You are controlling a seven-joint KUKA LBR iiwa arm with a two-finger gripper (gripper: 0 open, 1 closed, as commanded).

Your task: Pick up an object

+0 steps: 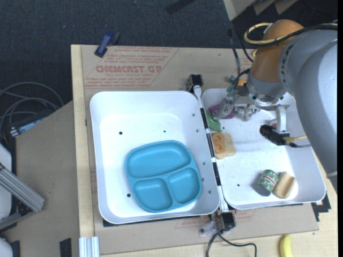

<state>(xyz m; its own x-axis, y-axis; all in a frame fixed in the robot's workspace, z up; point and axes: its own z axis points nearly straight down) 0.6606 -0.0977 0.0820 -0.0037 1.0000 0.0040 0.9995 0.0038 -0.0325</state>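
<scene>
My gripper (pixel 237 110) is low in the far left corner of the right bin (pixel 305 159), under the orange wrist band. A small purple thing (pixel 214 110) lies just to its left against the bin wall, with a green piece (pixel 214 123) below it. I see nothing held by the gripper. A tan bread-like piece (pixel 223 145) lies by the left wall of the same bin. Near the front of the bin a green can (pixel 266 182) lies beside a tan roll (pixel 285 185).
The left bin (pixel 107 116) holds a blue divided tray (pixel 162 174) toward its front. The bulky grey arm covers the right bin's far right side. A yellow thing (pixel 286 246) lies on the bench in front of the bins, and a blue clip (pixel 106 43) beyond them.
</scene>
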